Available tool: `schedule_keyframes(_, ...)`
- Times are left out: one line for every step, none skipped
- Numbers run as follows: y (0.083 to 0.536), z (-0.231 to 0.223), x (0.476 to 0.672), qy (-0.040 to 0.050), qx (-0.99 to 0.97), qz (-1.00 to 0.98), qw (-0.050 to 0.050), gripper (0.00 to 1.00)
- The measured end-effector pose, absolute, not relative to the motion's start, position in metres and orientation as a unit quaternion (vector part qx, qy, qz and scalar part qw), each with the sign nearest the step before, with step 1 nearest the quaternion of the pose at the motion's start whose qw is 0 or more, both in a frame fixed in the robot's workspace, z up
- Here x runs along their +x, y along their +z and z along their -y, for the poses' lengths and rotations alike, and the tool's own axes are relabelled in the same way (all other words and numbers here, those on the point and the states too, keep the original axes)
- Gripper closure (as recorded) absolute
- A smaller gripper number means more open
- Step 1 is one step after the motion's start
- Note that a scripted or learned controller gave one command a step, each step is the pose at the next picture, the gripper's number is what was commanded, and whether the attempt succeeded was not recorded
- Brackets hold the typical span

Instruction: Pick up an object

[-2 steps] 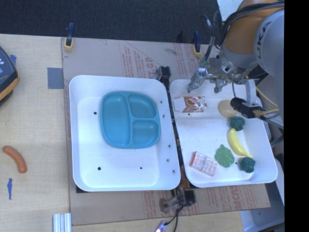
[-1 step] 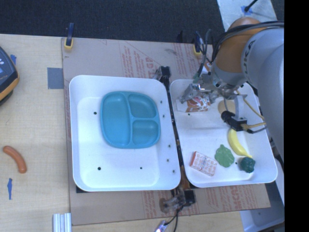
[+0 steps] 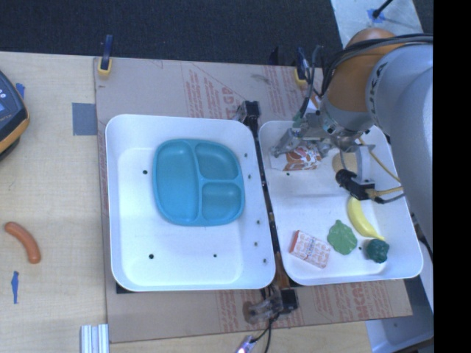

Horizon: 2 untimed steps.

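Up at the back of the right bin (image 3: 397, 271), the gripper (image 3: 294, 144) is hanging low right over a red-and-white packet (image 3: 303, 158). Honestly can't tell from this angle whether it's got hold of it. If it's going for that packet, I'd say come straight down and centre on it, since the bin's back wall is close. Further out, toward the front, sit a banana (image 3: 360, 218), a green leafy piece (image 3: 341, 237), a dark green lump (image 3: 377, 251) and a cracker-like pack (image 3: 310, 248). A blue divided plate (image 3: 197, 181) sits in the left bin (image 3: 132, 267).
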<state>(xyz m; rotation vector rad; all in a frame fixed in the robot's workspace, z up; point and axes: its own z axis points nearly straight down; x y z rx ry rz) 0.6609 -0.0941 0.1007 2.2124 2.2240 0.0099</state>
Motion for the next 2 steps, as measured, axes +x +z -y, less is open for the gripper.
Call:
schedule_keyframes(0.114, 0.095, 0.663, 0.0044, 0.705, -0.71, 0.003, 1.0)
schedule_keyframes(0.233, 0.158, 0.657, -0.0003, 0.706, -0.708, 0.001, 1.0)
